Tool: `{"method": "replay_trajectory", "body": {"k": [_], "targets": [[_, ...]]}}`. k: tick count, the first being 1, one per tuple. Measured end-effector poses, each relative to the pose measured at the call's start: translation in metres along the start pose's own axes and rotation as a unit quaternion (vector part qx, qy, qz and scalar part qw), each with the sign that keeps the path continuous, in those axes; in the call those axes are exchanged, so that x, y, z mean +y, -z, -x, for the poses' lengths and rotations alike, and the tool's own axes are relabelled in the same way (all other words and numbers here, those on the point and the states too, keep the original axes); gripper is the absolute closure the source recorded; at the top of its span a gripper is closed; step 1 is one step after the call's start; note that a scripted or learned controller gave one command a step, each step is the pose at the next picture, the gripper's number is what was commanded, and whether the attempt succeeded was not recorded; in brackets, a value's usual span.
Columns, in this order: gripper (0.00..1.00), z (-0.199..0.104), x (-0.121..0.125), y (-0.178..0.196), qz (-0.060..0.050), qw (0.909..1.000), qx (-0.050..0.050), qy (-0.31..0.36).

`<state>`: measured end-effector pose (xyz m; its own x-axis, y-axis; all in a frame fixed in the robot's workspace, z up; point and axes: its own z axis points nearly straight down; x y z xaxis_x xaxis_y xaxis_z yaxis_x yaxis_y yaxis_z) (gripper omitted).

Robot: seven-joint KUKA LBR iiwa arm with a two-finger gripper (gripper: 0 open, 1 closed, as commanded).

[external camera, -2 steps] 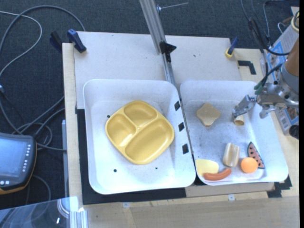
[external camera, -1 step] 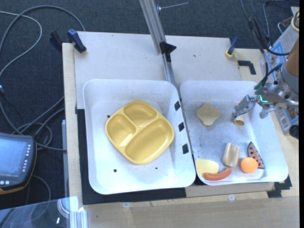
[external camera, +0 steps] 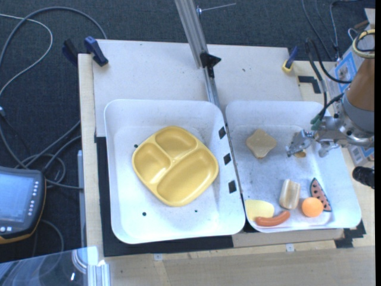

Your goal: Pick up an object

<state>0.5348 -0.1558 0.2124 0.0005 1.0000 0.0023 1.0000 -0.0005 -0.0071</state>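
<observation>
We see the gripper (external camera: pixel 299 145) low in the right bin (external camera: pixel 345 177), beside the tan cookie (external camera: pixel 261 143), probably lining up a grab; finger gap unclear.

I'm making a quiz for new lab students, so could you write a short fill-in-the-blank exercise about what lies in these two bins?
1. The yellow divided plate lies in the ____ bin.
2. The orange ball sits beside the ____ slice.
3. The sausage lies by the right bin's ____ edge.
4. The gripper hovers over the ____ bin.

Missing words: left; watermelon; near; right
</observation>
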Motion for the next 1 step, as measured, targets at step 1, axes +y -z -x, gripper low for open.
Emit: {"method": "replay_trajectory", "body": {"k": [1], "targets": [[0.0,0.0079,0.0033,-0.048,0.0,1.0,0.0,0.0]]}}
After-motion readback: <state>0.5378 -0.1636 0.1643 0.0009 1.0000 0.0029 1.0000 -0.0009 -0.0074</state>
